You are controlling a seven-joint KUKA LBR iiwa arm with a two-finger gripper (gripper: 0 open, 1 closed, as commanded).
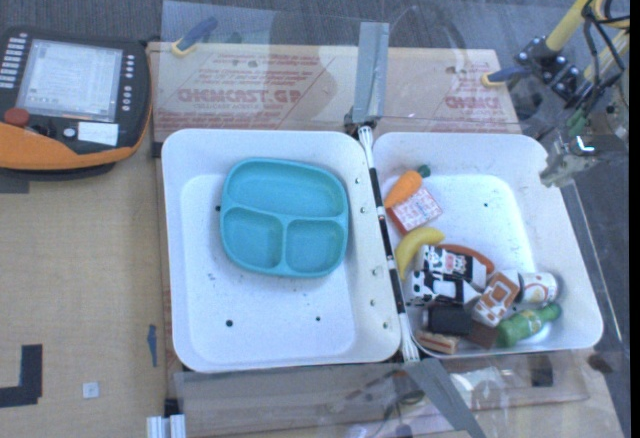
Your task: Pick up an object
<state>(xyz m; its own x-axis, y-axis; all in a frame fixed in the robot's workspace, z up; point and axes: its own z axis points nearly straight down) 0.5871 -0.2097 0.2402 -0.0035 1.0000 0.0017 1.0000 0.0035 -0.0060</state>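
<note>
The two-finger gripper (pixel 566 164) is hanging over the right shallow white bin's (pixel 585 256) far rim, gripping state impossible to tell, while toy food (pixel 470 286) is lying inside.

Even, soft overhead light is cast; faint glare is seen on the far acrylic sheet (pixel 300 76); detail is slightly blurred.

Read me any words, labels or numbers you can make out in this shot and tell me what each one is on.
"CHEMCAST GP", red print, appears on the clear sheet behind the left bin.
More red print sits on the sheet's right part, too blurred to read.
The pendant screen shows text too small to read.
The small packet and the black-and-white carton in the right bin carry print I cannot read.
</note>
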